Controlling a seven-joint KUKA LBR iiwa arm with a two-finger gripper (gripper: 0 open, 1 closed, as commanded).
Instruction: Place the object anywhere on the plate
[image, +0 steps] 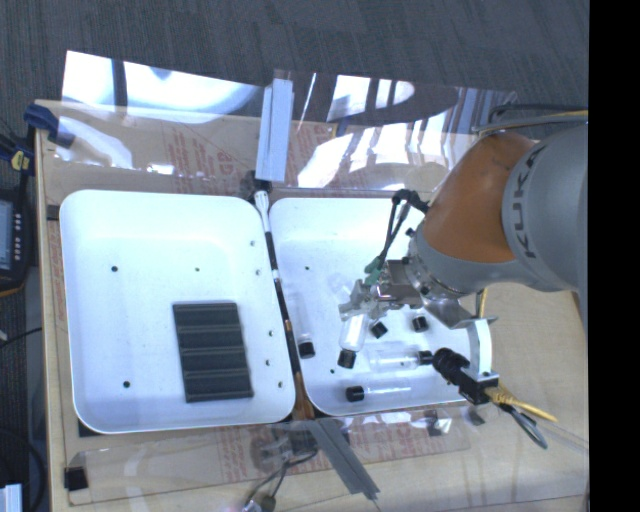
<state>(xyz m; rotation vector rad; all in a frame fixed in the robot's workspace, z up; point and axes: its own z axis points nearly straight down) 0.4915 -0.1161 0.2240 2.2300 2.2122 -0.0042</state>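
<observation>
White bins sit side by side. The dark ridged plate (212, 351) lies bare in the left bin (100, 250). The gripper (372, 300) hovers over clear, black-capped tubes (385, 355) in the right bin (320, 230), its grip unreadable. Placement appears undone.

Left bin (100, 230): we see open white floor along its back and both sides, wide enough for a reach from above.
Dark ribbed plate (212, 350): it lies flat in the left bin's front half, its top bare.
Shared rim (275, 290): a raised edge between the two bins, to be crossed.
Right bin (310, 230): the back left stretch is free; small clear tubes with black caps (385, 355) crowd the front.
Arm (500, 210): it covers the right bin's right side, with the claw (375, 300) low over the clutter.
</observation>
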